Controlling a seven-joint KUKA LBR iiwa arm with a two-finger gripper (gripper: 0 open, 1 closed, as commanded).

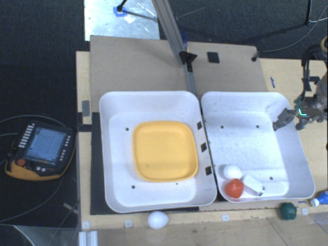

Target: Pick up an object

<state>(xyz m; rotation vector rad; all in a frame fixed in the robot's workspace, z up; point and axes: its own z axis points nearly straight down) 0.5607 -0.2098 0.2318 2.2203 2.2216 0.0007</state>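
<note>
The right bin (256, 111) holds three small objects at its front edge: a white egg-shaped ball (231, 171), a red ball (234, 188) and a white block (253, 184). They lie close together. My gripper (290, 122) hangs over the bin's right rim, near its back corner, well away from those objects. Its two dark fingers (282, 120) stand apart with nothing between them. The left bin (115, 137) holds a yellow square plate (165, 150).
On the bench in front of the bins lie a white egg (158, 219), a dark green ball (288, 210) and a blue-and-white item (320, 199). A slanted metal pole (171, 24) rises behind the bins. A teach pendant (40, 150) sits at the left.
</note>
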